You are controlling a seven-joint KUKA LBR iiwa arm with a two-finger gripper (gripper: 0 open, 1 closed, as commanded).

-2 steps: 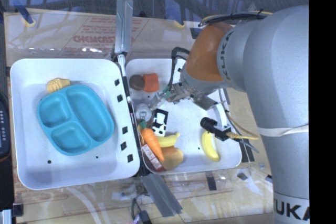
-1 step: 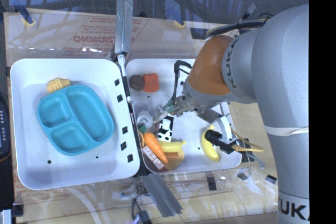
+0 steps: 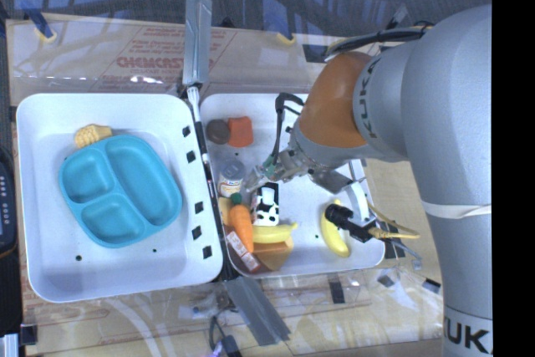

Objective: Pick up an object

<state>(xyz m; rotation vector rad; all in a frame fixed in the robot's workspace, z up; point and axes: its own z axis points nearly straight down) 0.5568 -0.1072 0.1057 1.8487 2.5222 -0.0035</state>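
Observation:
My gripper [image 3: 269, 175] hangs over the middle of the right bin [image 3: 368, 259], under the orange-banded wrist. Just below it stands a small black-and-white cow toy [image 3: 266, 209], close to the gripper; whether they touch is unclear. Left of the toy an orange carrot [image 3: 241, 223] lies by a small jar [image 3: 231, 177]. A yellow banana [image 3: 276, 233] rests under the toy on a brown block [image 3: 276, 255]. Another yellow fruit [image 3: 334, 238] lies at the bin's right. A brown round piece [image 3: 218, 130] and an orange-red block [image 3: 241, 130] sit at the far left corner.
The left bin [image 3: 42, 263] holds a blue divided plate [image 3: 121, 188] and a yellow corn piece [image 3: 92, 134] at its far edge. A grey divider rail [image 3: 197, 38] runs between the bins. The arm's large body covers the bench's right side.

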